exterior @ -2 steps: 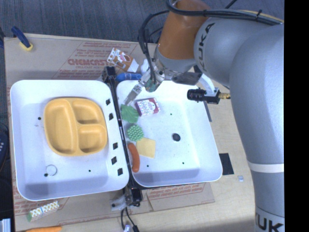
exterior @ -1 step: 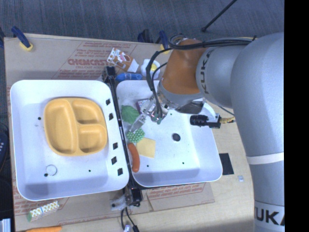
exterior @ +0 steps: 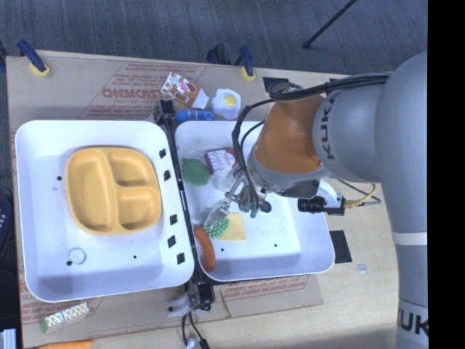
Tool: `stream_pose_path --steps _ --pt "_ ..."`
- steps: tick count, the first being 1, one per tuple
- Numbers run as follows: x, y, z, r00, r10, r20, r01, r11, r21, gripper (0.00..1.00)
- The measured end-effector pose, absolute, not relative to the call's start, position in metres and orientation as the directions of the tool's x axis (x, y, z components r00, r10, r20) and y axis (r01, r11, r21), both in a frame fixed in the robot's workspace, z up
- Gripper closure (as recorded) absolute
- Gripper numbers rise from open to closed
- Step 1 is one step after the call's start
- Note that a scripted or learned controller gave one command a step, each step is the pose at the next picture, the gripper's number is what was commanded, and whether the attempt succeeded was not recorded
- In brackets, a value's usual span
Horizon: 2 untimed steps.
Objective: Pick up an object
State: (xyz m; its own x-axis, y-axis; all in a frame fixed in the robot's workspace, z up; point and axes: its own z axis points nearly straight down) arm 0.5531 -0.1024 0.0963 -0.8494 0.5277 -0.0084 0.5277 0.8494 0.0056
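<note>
Hovering gripper [exterior: 221, 213], hot dog [exterior: 205, 249] upright lengthwise, right bin [exterior: 312, 249]

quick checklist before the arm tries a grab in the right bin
1. Claw is over the right bin: ok, it hangs low above the bin's middle.
2. Something to grab lies under or near it: ok, a green studded toy on a yellow slice sits just below the tip.
3. Claw already holding something: cannot tell, the tip is too blurred and cluttered.
4. Neighbours crowd the target: not ok, an orange sausage lies close at the bin's left corner, a green round piece and a purple packet lie further up.
5. Left bin stays out of the way: ok, its yellow tray lies apart beyond the divider.
</note>
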Motion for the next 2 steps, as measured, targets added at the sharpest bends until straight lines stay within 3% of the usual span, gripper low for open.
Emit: stream_pose_path --steps 1,2 --pt "0.611 -0.106 0.092 -0.893 0.450 0.010 0.450 0.893 -0.004 0.00" --pt "0.626 -0.096 0.089 -0.764 0.644 0.037 0.644 0.765 -0.023 0.00"
